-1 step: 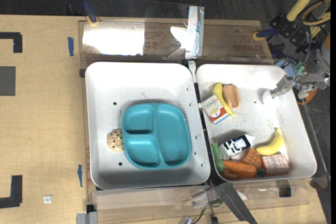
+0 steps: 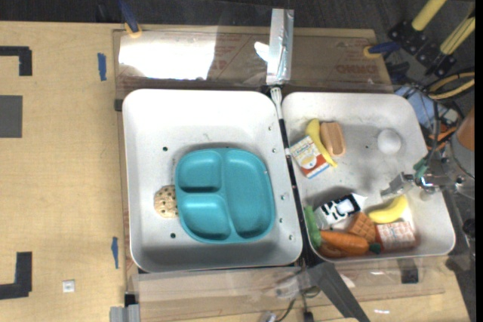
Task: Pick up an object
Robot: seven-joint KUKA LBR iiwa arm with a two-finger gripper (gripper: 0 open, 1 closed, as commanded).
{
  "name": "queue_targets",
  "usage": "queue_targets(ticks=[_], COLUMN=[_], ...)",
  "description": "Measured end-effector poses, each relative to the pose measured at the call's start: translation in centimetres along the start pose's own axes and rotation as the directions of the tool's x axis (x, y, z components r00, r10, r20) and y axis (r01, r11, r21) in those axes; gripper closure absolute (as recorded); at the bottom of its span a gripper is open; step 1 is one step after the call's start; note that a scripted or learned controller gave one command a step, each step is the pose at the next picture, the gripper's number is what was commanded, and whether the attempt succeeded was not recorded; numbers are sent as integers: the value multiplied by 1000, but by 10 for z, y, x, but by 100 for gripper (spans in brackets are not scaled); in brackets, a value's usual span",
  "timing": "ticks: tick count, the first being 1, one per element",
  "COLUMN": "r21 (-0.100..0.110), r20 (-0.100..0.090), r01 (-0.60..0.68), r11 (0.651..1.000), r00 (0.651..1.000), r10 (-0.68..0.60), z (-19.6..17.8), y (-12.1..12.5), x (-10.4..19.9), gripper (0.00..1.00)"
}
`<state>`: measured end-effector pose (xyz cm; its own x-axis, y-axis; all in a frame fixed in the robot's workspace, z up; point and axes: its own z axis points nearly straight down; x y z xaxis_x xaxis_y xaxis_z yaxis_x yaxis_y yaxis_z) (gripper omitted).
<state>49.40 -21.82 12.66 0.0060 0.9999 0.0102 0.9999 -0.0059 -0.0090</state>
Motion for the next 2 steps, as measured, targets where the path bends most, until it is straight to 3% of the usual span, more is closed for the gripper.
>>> queue_targets(ticks=[1,2], r21=[-11,-17], r20=[10,19], r01=[364,361], r11=[931,932], r00=[931,932], r10=[-364,-361], z=[39,28], y=[-11,-9], x=[7,5], gripper=[0,100])
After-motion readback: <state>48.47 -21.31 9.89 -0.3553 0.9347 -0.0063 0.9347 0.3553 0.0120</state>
